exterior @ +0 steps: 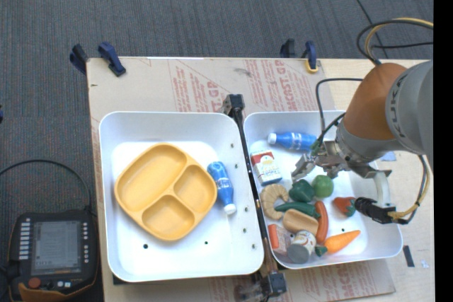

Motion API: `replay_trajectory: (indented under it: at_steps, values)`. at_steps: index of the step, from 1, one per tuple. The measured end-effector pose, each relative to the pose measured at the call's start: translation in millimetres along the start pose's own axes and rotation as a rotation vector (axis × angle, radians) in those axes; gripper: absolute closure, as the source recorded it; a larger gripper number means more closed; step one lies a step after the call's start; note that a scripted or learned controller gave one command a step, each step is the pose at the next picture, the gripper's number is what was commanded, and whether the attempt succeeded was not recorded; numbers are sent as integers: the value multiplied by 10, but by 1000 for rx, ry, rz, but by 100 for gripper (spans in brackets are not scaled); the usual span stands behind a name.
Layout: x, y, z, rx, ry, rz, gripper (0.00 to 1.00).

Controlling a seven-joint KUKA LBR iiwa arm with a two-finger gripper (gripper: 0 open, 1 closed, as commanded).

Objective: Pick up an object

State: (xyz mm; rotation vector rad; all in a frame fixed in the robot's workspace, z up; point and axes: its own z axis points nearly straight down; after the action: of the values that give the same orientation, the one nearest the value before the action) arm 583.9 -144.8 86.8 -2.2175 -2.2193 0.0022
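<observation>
1. The things I could pick lay in a crowded heap in the right bin (393, 242), in the lower right of the frame. Closest to me were a green pepper (301, 191) and a round green fruit (323, 185), which touched each other.
2. My gripper (318, 160) hovered just above these two, near the middle of the right bin. I cannot tell from this view if my fingers were spread or pressed together, because the wrist hid them. Nothing was visible between them, so I judged that I held nothing yet.
3. The first risk was the crowding. If I went down between the pepper and the fruit, one finger could land on top of a thing and only push it aside.
4. The round fruit looked smooth, so I judged it could roll out of a pinch toward the bin wall.
5. Below them, toward the bottom of the frame, lay a pretzel (274, 196), a carrot (342, 240), a red pepper (323, 220) and a small can (301, 247), all close together. A sideways push could disturb this pile.
6. Left of me was a red and white box (265, 167), and above it a blue bottle (291, 141). These lay flat and more apart, so they seemed safer targets.
7. The left bin (113, 131) held a yellow divided plate (165, 190) and a second blue bottle (222, 186), well apart from me.
8. A cable (375, 207) hung by my wrist and might catch the bin edge.
</observation>
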Motion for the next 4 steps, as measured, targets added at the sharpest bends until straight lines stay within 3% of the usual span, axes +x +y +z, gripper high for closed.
replay_trajectory:
  at_steps: [1,2,3,4]
  values:
    - [-6,2,-94,1,1,3,100]
    - [-5,1,-93,1,1,3,0]
    - [552,-381,-3,-1,0,-1,0]
    - [517,-698,-2,-2,0,1,0]
